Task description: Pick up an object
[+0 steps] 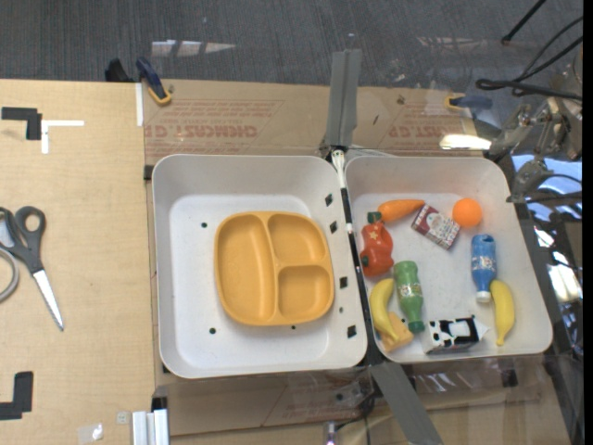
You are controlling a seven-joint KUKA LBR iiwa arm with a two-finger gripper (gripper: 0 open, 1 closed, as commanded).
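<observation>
The right bin (519,202) holds several small objects. An orange carrot (400,209) lies at the back, beside a red-and-white box (435,227) and an orange ball (468,213). A red pepper (375,249) sits by the left wall. A green bottle (409,293) lies next to a yellow banana (384,311). A blue bottle (483,266) lies near a second banana (503,311) on the right. A black-and-white carton (453,334) rests at the front.
The left bin (185,248) holds a yellow divided plate (274,269). Scissors (35,262) lie on the wooden bench at the far left. Cables and metal hardware (542,128) crowd the upper right corner beyond the right bin.
</observation>
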